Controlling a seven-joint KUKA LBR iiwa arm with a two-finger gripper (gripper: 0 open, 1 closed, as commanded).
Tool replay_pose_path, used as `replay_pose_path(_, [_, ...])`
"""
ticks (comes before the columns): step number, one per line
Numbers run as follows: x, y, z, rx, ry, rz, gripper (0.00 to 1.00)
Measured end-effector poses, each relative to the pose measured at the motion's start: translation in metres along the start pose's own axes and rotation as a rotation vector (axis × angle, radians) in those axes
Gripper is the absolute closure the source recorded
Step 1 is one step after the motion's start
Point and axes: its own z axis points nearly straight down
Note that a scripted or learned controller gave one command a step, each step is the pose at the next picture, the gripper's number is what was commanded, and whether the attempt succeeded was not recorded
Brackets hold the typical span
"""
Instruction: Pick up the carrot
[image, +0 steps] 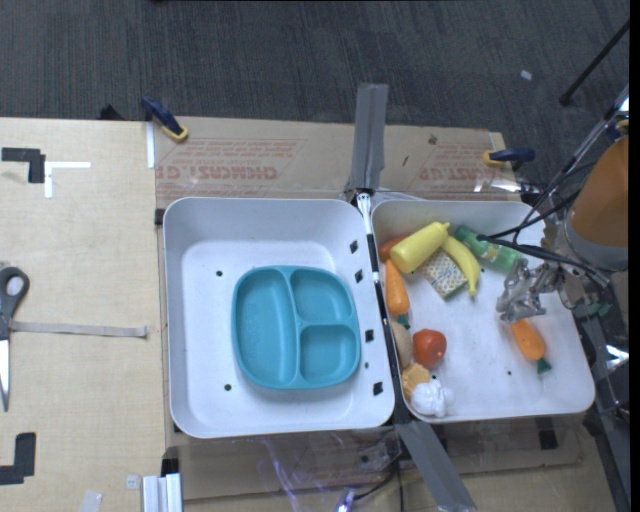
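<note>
The carrot (528, 340) is short and orange with a green stub at its lower right end. It lies in the right side of the right bin (480, 400), close to that bin's right wall. My gripper (516, 308) hangs directly over the carrot's upper end, touching it or nearly so. The grey arm with its orange band (605, 200) comes in from the right edge, trailing black cables. The metal of the gripper hides where its tips meet the carrot.
The right bin also holds a yellow bottle (420, 245), a banana (463, 263), a green bottle (497, 251), a speckled block (445, 275), an orange item (397, 290), a tomato (429, 345) and a white lump (430, 399). A teal divided plate (297, 327) sits in the left bin (190, 300).
</note>
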Motion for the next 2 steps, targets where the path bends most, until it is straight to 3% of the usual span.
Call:
replay_pose_path(1, [-0.0236,0.0644,-0.0412,-0.003,0.004,0.124,1.0])
replay_pose_path(2, [-0.0236,0.0643,-0.0412,-0.003,0.004,0.124,0.0])
